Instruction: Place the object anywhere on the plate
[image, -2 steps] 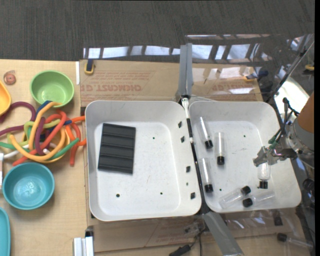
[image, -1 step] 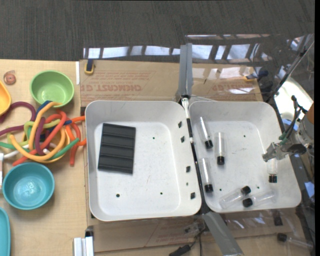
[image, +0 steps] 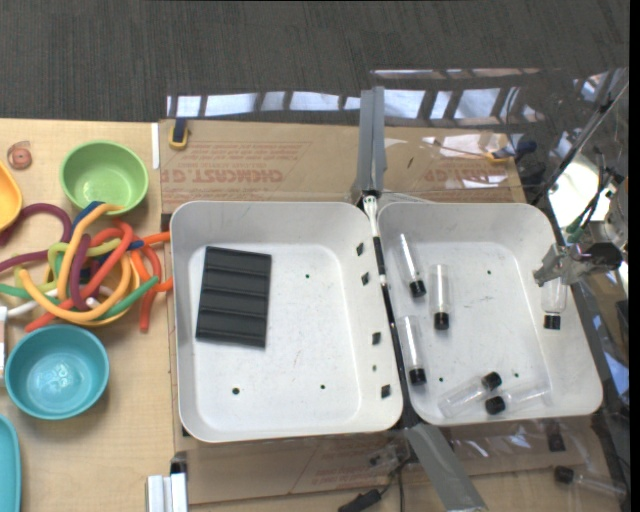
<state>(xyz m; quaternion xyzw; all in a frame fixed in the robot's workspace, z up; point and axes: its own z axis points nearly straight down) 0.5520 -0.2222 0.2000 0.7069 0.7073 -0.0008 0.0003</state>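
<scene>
6 capped vials (image: 440, 300) are seen in the right bin (image: 500, 225), 1 just under the gripper (image: 562, 265). whether it's gripped can't be told. grip should be confirmed, then it's lifted clear of the rims and lowered onto the black plate (image: 234, 296) in the left bin (image: 300, 410).

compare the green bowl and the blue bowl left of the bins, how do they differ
The green bowl is lime green and sits farther back, above the tangle of coloured cords. The blue bowl is turquoise, looks somewhat larger, and sits nearer the camera, below the cords. Both stand upright on the wooden bench, round and open-topped.
</scene>
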